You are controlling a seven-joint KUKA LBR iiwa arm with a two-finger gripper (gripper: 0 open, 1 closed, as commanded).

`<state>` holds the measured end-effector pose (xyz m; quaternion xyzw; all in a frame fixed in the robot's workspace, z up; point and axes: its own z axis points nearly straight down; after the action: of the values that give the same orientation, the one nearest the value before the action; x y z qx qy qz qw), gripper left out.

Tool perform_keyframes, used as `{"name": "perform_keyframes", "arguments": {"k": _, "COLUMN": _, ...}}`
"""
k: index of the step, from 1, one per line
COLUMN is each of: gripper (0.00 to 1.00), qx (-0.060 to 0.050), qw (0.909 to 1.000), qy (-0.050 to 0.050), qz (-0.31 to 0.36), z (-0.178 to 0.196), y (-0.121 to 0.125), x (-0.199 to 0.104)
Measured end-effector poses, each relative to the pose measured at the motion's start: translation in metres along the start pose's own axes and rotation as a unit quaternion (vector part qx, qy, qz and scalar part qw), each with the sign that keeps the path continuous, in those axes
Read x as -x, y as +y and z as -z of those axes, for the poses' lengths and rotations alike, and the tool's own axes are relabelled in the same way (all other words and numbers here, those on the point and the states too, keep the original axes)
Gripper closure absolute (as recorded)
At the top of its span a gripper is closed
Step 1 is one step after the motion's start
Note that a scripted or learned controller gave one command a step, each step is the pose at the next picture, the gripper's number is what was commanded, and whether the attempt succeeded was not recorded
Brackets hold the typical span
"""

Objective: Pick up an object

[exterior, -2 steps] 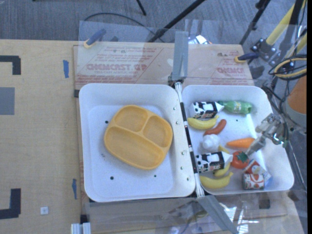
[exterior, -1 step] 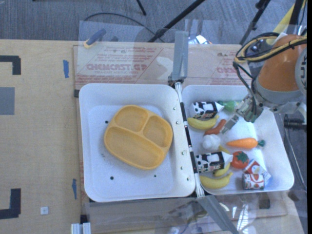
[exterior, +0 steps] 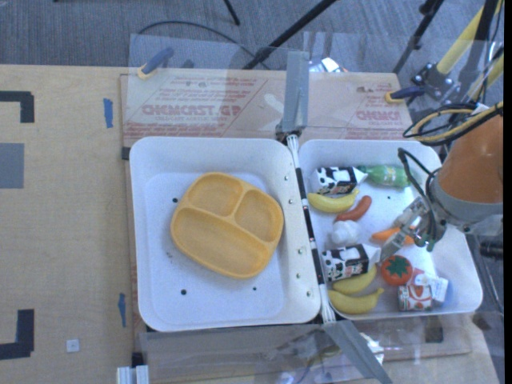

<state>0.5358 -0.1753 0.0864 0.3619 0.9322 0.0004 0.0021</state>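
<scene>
My gripper [exterior: 402, 237] hangs low over the right bin [exterior: 458, 256], at its right-hand middle. An orange carrot [exterior: 384, 234] lies right at its tip, and I cannot make out whether they touch. A red tomato [exterior: 396, 269] sits just in front of it. Further left lie a white bulb-shaped item [exterior: 344, 232], a red sausage [exterior: 360, 208] and a banana [exterior: 332, 202]. Two cow-print cartons [exterior: 336, 179] [exterior: 346, 262] stand in this bin as well.
A green bottle [exterior: 388, 174] lies at the right bin's back. Two more bananas [exterior: 356, 281] [exterior: 352, 301] and a red-and-white carton [exterior: 420, 293] fill its front. The left bin [exterior: 152, 214] holds a yellow divided plate [exterior: 226, 224]. Cables hang at the right.
</scene>
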Motion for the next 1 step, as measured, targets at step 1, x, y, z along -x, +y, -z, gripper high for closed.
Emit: {"name": "perform_keyframes", "arguments": {"k": 1, "gripper": 1.00, "qx": 0.003, "qw": 1.0000, "qy": -0.004, "qz": -0.001, "z": 0.0124, "y": 0.0018, "x": 0.0021}}
